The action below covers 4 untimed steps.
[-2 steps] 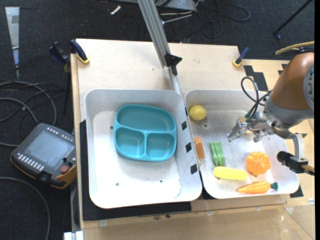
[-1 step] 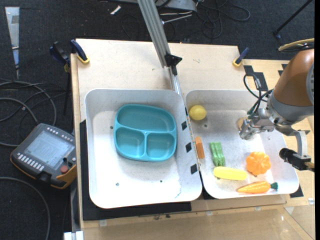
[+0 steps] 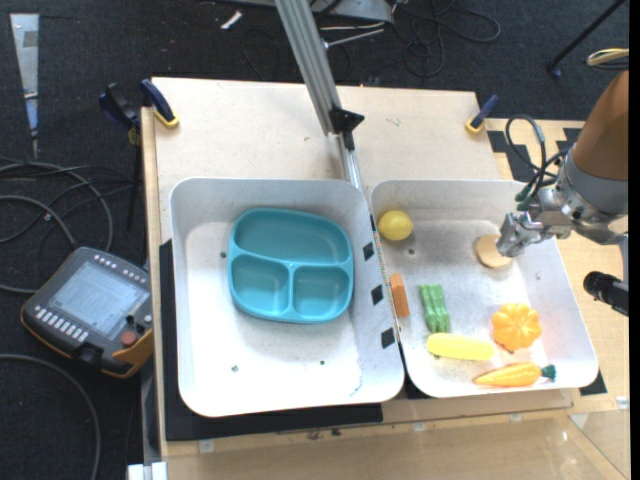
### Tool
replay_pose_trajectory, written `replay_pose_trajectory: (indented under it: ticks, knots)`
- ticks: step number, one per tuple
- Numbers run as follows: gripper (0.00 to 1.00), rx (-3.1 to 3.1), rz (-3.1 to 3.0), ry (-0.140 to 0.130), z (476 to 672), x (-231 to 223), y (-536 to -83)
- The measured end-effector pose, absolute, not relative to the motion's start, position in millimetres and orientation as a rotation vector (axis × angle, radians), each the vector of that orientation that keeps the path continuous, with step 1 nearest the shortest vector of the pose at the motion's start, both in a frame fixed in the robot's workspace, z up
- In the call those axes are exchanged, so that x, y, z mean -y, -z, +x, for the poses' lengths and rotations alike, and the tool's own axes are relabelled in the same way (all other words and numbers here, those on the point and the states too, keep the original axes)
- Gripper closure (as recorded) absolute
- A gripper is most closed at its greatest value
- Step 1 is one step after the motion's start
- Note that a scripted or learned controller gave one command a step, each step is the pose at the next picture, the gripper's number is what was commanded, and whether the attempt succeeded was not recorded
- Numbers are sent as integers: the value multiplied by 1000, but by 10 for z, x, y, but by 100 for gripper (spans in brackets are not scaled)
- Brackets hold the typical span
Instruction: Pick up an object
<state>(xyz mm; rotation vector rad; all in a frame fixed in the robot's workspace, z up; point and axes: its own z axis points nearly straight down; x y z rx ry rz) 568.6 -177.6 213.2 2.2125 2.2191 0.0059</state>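
Your gripper [image 3: 512,236] sits at the tan disc [image 3: 491,252] in the right bin [image 3: 570,298] (jaws' state unreadable); nothing is lifted yet.

Pale table [image 3: 250,128] bearing two white bins side by side

The left bin [image 3: 190,268] and the right bin [image 3: 440,193] sit directly on the table, their inner rims touching near the middle. Yellow clamps grip the table's far edge at the left corner [image 3: 160,111] and at the right corner [image 3: 478,120]. A slanted metal rail [image 3: 310,53] meets the tabletop behind the bins.
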Motion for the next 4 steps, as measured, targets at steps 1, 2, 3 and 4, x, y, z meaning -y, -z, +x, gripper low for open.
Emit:
replay_pose_trajectory:
  ticks: [1, 2, 3, 4]
  knots:
    - [100, -2220, 2212, -5, 5704, 1778, -2667]
    - [100, -2233, 2213, -2, 5773, 1141, -2585]
    - [100, -2234, 2214, -1, 5778, 532, -2467]
    - [100, -2233, 2214, 0, 5858, -49, -2340]
